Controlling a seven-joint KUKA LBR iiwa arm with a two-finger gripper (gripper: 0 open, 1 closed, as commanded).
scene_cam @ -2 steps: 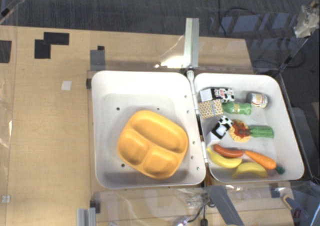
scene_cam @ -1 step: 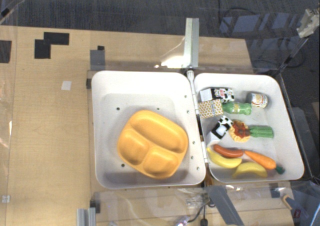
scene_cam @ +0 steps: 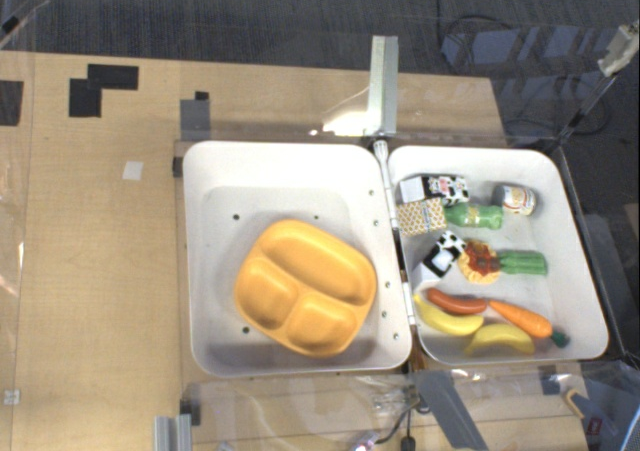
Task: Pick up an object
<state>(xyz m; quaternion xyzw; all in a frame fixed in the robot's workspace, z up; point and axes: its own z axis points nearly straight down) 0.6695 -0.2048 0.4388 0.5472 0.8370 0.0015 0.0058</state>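
Gripper state cannot be told; nearest the arm's entry side, the carrot (scene_cam: 522,318) lies in the right bin (scene_cam: 578,269), long axis running across that approach

- I count two white bins (scene_cam: 215,339).
- One yellow divided plate (scene_cam: 304,285).
- Two bananas (scene_cam: 447,317).
- One carrot (scene_cam: 522,317).
- One can (scene_cam: 517,200).
- One green bottle (scene_cam: 473,216).
- One red sausage (scene_cam: 456,301).
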